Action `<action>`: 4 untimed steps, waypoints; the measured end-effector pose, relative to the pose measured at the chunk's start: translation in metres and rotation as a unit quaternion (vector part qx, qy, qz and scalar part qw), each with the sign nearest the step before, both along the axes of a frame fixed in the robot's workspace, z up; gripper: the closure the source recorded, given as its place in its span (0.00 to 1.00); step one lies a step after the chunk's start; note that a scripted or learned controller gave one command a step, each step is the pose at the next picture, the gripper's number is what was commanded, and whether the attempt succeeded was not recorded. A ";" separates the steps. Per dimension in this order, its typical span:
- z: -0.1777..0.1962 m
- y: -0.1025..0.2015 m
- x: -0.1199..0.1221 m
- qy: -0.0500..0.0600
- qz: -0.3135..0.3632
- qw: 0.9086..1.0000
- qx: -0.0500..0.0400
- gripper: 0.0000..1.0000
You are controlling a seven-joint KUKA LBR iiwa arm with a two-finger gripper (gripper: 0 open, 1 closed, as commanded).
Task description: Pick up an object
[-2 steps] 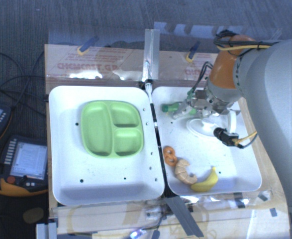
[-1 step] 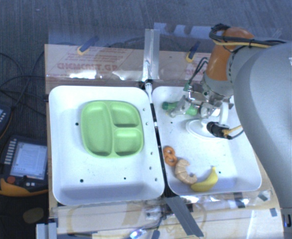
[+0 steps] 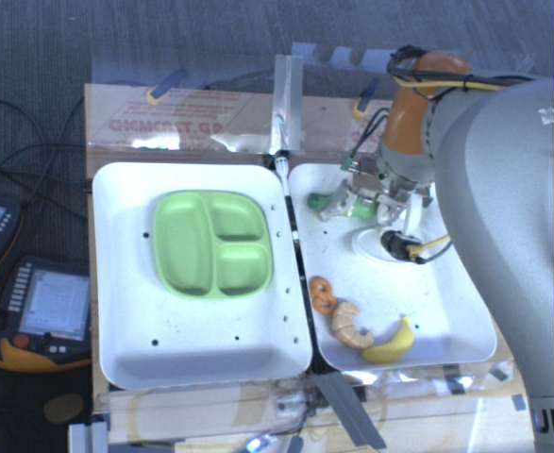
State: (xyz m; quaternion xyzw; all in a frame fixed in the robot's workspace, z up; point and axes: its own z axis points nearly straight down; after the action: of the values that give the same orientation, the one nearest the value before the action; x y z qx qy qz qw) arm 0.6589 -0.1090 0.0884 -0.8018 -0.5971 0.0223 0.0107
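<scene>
Two white bins (image 3: pixel 107 253) sit side by side on the bench, and at the right bin's upper centre the gripper (image 3: pixel 352 199) hangs low, apparently mid-grasp, fingers closed around a green object (image 3: pixel 355 206), so lifting should follow

bins (image 3: pixel 116 253): 2 | green tray (image 3: pixel 212 243): 1 | pretzel (image 3: pixel 322 295): 1 | banana (image 3: pixel 390 343): 1 | croissant (image 3: pixel 350 324): 1
</scene>
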 end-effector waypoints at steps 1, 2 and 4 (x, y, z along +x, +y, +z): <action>-0.001 -0.005 0.001 0.001 0.007 1.000 0.007 0.00; 0.010 -0.004 0.003 0.000 0.008 1.000 0.005 1.00; 0.103 0.103 0.009 -0.022 -0.287 0.958 -0.005 1.00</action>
State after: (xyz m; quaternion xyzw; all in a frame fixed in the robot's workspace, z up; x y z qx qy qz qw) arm 0.6678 -0.0063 0.1914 -0.9399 -0.3415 0.0041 -0.0006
